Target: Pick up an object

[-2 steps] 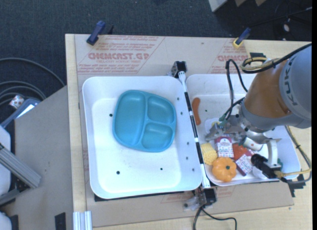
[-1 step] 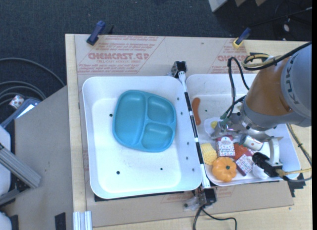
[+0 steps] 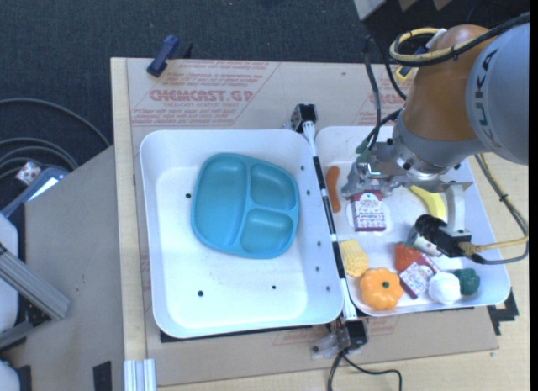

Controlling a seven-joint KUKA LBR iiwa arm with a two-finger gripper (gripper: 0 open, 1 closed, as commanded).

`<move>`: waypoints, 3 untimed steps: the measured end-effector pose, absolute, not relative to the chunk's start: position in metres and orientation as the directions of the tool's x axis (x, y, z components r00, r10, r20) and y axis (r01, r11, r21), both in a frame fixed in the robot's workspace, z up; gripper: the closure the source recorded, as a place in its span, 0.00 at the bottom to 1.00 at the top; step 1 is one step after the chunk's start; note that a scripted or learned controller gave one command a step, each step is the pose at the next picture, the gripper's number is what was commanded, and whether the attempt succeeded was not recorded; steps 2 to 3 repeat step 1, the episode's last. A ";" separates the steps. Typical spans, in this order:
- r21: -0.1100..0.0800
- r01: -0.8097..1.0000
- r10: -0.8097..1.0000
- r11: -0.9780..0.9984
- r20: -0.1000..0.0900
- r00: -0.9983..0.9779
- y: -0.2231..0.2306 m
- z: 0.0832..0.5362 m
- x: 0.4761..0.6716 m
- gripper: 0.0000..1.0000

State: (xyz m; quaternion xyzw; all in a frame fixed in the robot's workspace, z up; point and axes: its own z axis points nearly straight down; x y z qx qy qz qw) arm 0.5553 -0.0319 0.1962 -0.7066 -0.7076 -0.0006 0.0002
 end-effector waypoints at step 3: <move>0.001 1.000 1.000 0.000 -0.001 0.000 -0.069 0.247 0.609 1.00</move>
